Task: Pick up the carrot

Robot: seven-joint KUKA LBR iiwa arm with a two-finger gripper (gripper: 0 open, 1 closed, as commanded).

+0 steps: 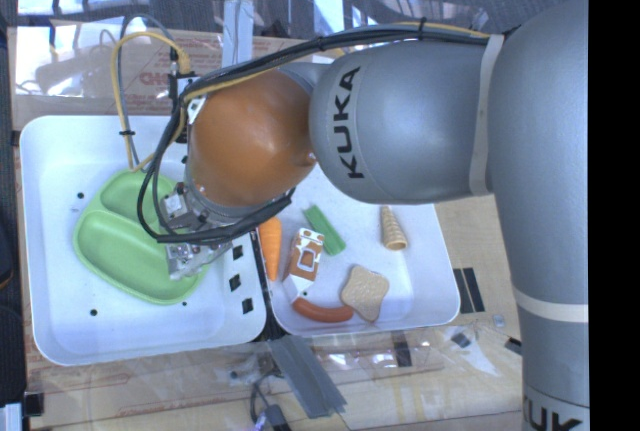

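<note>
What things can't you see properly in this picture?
- Gripper: in the camera view it hangs over the green plate; its fingers are too small and cluttered to read.
- Carrot: its upper end is covered by the arm's orange band.
- Right bin: its far part is covered by the grey arm.
- Green plate: partly covered by the gripper and cables.
</note>
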